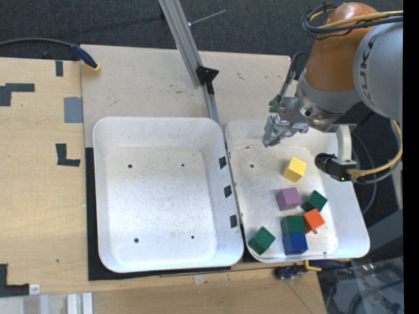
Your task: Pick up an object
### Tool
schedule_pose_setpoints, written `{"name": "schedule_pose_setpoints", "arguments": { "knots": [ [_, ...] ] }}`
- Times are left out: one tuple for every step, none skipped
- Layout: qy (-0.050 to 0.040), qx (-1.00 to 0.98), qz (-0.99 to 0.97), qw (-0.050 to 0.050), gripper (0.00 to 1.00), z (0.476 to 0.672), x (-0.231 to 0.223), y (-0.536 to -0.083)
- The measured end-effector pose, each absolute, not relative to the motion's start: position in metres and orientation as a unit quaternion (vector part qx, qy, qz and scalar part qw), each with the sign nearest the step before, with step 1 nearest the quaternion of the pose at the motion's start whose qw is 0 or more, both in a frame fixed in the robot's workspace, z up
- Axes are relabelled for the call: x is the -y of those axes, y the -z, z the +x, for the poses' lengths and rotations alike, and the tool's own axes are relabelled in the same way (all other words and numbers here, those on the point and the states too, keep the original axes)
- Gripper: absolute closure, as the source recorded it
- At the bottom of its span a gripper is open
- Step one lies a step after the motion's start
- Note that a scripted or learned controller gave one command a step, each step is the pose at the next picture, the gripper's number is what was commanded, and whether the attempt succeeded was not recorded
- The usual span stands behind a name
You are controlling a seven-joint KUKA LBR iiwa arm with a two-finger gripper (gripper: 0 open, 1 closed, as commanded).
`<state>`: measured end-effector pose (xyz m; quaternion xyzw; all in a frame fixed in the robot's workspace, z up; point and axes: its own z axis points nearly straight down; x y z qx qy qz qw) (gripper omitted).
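Seven small coloured blocks are sitting in the right shallow white bin [347, 205]; the tool [275, 134] is hovering above its far end, grip state impossible to tell.

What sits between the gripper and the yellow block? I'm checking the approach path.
Nothing: the camera view shows bare white bin floor between the gripper and the yellow block.

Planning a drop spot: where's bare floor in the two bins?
The left bin has bare floor wall to wall. In the right bin, a bare strip runs along the divider, above the green block. Crowded: lower right, around the purple block and blue block.
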<state>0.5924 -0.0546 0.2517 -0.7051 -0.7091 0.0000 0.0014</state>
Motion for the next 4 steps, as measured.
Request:
{"name": "schedule_pose_setpoints", "arguments": {
  "knots": [
    [0.0,0.71,-0.705,0.001,1.0,0.575,0.004,-0.257],
    [-0.0007,0.709,-0.705,0.002,1.0,0.556,-0.043,-0.258],
    [-0.0013,0.709,-0.705,0.002,1.0,0.533,-0.096,-0.242],
    [-0.0008,0.708,-0.706,0.001,0.0,0.534,-0.093,-0.243]
  ]
}}
